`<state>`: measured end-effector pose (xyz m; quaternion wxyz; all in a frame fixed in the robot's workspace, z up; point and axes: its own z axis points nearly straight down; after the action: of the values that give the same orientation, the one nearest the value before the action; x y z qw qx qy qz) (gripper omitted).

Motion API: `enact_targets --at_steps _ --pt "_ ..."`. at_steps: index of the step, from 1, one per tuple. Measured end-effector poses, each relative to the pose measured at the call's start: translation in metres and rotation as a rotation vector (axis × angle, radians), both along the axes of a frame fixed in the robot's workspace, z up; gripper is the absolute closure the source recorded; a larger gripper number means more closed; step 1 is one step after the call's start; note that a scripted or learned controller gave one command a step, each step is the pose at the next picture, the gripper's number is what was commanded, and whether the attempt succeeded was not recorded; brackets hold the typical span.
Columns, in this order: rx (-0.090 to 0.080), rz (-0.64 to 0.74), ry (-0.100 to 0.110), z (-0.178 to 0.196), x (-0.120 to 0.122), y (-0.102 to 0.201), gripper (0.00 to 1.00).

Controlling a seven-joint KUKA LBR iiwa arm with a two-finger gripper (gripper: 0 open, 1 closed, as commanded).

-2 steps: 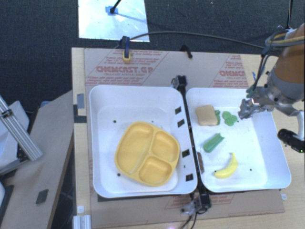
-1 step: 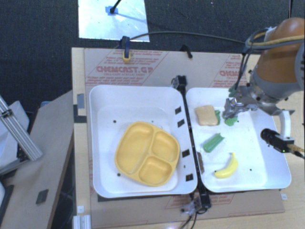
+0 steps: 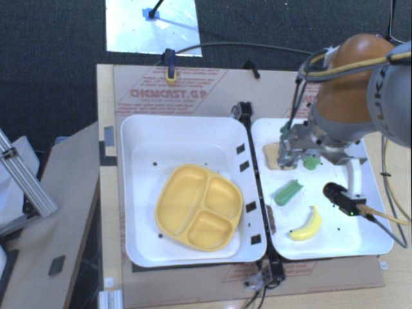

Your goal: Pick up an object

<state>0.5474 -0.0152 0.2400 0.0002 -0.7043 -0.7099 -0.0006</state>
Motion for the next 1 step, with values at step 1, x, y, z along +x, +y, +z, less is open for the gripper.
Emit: enact_targets --at_steps 1 --pt "0.000 0.000 0.001 -0.0131 -0.0093 0.0525 1.00"
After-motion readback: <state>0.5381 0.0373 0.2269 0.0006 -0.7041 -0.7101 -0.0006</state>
